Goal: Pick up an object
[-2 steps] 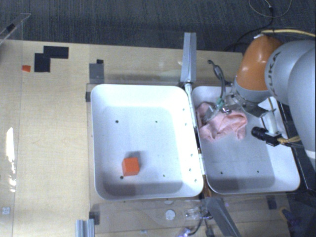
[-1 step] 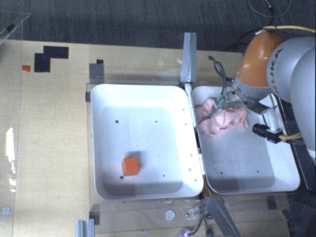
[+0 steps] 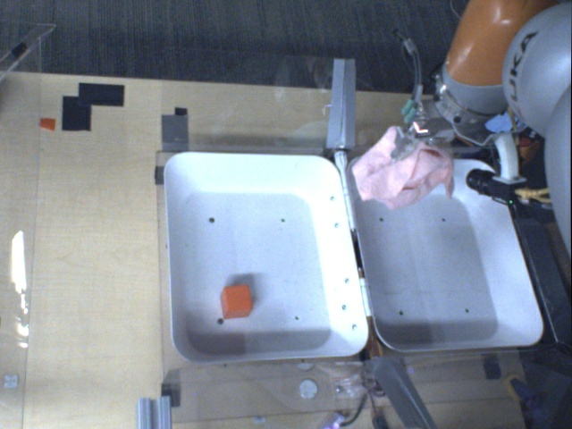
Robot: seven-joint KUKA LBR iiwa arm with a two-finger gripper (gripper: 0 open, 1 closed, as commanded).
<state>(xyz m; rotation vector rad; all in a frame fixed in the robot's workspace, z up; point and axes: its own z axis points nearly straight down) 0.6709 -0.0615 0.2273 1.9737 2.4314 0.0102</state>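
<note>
Hanging from end effector (image 3: 417, 133), pink cloth (image 3: 402, 175), above right bin (image 3: 500, 329)

Pale wooden bench (image 3: 89, 266); dark ribbed floor (image 3: 223, 16) behind.

My one camera: fixed above tabletop (image 3: 89, 266), looking down at slant, far edge at top. Both bins (image 3: 268, 172) in frame, mid-range; arm (image 3: 527, 52) enters right, probably cropped.

Pink cloth (image 3: 402, 175); orange block (image 3: 237, 301); 2 white bins (image 3: 259, 170).
</note>
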